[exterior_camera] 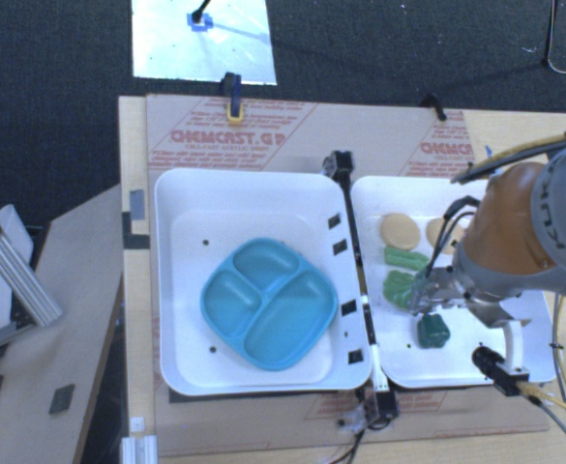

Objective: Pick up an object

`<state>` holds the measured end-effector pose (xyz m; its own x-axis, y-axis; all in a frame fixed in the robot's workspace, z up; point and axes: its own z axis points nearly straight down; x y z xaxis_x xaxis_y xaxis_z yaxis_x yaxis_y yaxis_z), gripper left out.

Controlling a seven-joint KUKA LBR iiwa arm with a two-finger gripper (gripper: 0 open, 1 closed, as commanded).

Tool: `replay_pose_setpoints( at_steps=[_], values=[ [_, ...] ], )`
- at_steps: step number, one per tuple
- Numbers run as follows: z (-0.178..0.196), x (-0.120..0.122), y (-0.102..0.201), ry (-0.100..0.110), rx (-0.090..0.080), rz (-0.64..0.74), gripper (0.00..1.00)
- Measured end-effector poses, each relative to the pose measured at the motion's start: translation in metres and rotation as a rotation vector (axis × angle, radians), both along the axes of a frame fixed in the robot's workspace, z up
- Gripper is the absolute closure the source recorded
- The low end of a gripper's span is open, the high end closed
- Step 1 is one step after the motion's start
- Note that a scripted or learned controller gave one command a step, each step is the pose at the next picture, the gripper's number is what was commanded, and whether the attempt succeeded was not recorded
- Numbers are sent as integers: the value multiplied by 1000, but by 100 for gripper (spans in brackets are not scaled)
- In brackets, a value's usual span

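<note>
Standing side by side on a bench covered with printed brown card: two shallow white plastic bins, a black divider strip (352, 259) between them.

Left bin (191, 201): one light blue plastic plate (268, 303) with three compartments, rounded square in shape, lying flat near the middle of the bin floor, set cornerwise to the bin's walls.

Right bin (389, 361): several small items gathered towards its left wall. A round tan disc (399, 230) lies nearest the far edge. Just below it, a pale green oblong piece (404, 257). Below that, a green leafy-looking piece (399, 286), its right side partly covered by the arm. Nearer the front edge, a dark green lumpy object (432, 331), lying on the bin floor, apart from the leafy piece.

Arm: grey and orange body entering from the right and covering much of the right bin. Its gripper (426, 298) sits low over the bin, between the leafy piece and the dark green lump. How far the hand is open cannot be told, nor whether it has hold of anything.
</note>
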<state>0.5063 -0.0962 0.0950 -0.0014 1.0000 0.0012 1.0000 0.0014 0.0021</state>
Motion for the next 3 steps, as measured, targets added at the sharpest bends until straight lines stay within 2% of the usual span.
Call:
replay_pose_setpoints(
  at_steps=[1,3],
  values=[
    [46,9,2,-4,-2,3,100],
    [157,6,8,-6,-3,3,100]
  ],
)
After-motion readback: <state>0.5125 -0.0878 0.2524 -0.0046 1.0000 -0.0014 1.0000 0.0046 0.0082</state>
